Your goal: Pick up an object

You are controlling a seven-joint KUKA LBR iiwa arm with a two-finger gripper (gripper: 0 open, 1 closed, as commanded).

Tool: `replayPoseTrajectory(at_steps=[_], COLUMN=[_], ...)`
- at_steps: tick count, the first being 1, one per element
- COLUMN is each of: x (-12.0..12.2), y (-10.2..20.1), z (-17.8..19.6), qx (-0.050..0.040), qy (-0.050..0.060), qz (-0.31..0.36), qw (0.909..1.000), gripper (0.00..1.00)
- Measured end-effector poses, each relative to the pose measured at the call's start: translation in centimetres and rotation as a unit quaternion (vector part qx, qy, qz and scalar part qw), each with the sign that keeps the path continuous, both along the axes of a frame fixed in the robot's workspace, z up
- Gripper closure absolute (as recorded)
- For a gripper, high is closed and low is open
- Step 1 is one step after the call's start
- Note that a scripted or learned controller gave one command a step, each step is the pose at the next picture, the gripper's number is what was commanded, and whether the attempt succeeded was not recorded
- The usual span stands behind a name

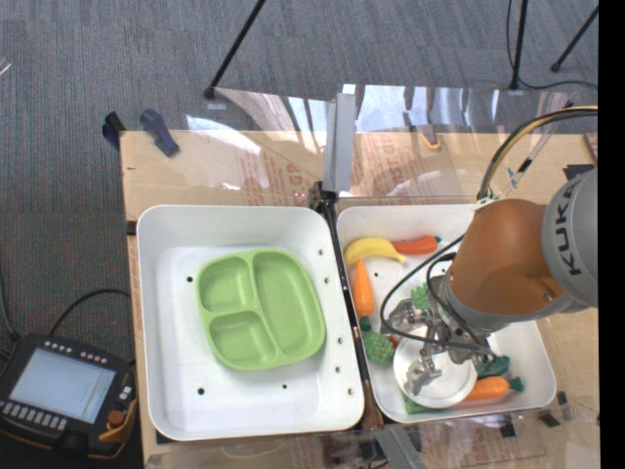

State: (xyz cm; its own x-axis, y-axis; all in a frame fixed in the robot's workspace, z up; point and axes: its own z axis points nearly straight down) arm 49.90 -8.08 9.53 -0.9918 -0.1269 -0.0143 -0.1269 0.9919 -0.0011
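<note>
**Arm low in the right bin, nothing lifted yet**

Progress first: you can count the task as begun but not done. The arm (508, 257) reaches in from three o'clock and its jaws (427, 367) hang low over the right bin (543, 360), directly above a small white dish (439, 384) at about six o'clock in that bin. You cannot tell from this view whether the jaws stand wide or narrow; the metal fingers blur into the dish below them, and nothing shows clearly between them. Judge it as a grasp still to be made or proved: closing, then lifting clear, is what remains.

Count of what lies there, as far as you can see:
- Two bins on the surface: the left bin (156, 311) and the right one.
- One green divided plate (259, 309), alone in the middle of the left bin.
- One yellow banana (372, 251) at eleven o'clock in the right bin.
- Three orange carrots: one (417, 245) at twelve o'clock just beside the banana, one (362, 289) along the nine o'clock wall, one (486, 390) at five o'clock by the dish.
- One green leafy piece (378, 348) at seven o'clock, near the dish.

The likeliest candidates for picking sit round the dish; the arm hides part of the bin, so there may be more.
</note>
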Motion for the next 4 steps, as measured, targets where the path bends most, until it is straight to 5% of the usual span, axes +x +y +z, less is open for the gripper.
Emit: replayPoseTrajectory(at_steps=[1, 2, 3, 4], x=[2.6, 2.9, 3.1, 3.0], y=[0.0, 0.1, 5.3, 18.2], z=[-0.3, 0.9, 9.6, 11.4], qx=[0.0021, 0.0007, 0.0013, 0.0017], qy=[0.003, -0.002, 0.002, 0.007], qz=[-0.096, -0.092, -0.074, -0.026], qw=[0.9954, 0.9957, 0.9972, 0.9996], gripper=[0.00, 1.00, 1.00, 1.00])
